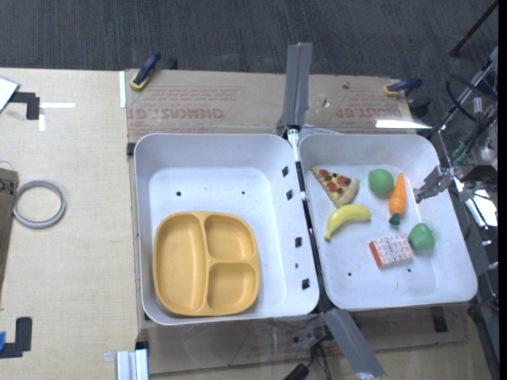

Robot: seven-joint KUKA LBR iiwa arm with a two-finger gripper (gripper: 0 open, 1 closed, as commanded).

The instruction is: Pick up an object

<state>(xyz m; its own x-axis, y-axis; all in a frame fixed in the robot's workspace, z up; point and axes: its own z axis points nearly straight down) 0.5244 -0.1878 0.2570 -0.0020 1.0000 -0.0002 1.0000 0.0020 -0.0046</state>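
The right bin point(444, 287) holds several toy foods. A pizza slice point(334, 184) lies at its back left, with a yellow banana point(346, 218) just in front of it. A round green fruit point(381, 181) and an orange carrot point(397, 196) sit side by side at the back. A green pepper point(421, 237) and a red-and-white box point(390, 251) lie nearer the front. My gripper point(434, 184) hangs low at the bin's right rim, just right of the carrot, with nothing seen in it.
The left bin point(158, 161) holds a yellow divided plate point(207, 262). A grey bar point(298, 85) rises between the bins at the back. Blue clamps point(145, 70) pin cardboard behind the bins. A tape roll point(37, 203) lies on the bench at far left.
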